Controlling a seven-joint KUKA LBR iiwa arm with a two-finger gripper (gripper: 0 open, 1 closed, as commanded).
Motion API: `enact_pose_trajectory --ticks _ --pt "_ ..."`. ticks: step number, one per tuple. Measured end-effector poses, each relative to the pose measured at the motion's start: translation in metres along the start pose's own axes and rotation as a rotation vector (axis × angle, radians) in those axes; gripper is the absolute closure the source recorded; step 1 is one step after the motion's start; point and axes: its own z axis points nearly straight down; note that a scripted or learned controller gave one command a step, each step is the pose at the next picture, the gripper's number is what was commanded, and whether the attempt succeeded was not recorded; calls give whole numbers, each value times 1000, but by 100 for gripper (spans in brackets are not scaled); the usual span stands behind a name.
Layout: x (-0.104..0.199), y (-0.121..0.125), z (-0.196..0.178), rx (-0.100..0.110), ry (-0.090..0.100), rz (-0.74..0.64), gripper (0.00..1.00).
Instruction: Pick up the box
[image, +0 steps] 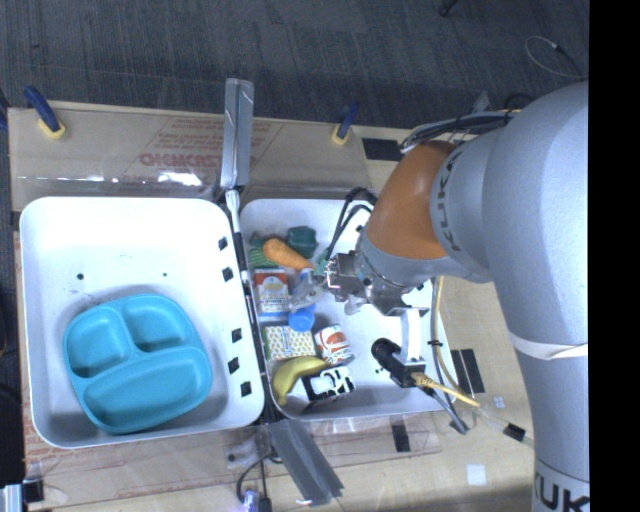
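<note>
A small red and white box (272, 293) lies near the left wall of the right bin (400, 395). My gripper (335, 279) hangs low over the middle of that bin, just right of the box and a blue-capped item (300, 320). The grey wrist and orange band cover much of the bin's right half. I see nothing between the fingers.
Around the box lie an orange carrot (285, 253), a green item (301, 240), a patterned packet (283, 343), a small can (335, 345), a banana (293, 373) and a black and white object (330, 384). The left bin (120, 225) holds a blue compartment tray (138, 360).
</note>
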Motion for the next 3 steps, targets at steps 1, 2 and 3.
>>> enact_pose_trajectory --ticks 1,2,3 --pt "10 15 42 -6 2 102 0" --pt "12 16 32 -7 4 97 100" --pt "63 30 -54 -3 0 -3 100"
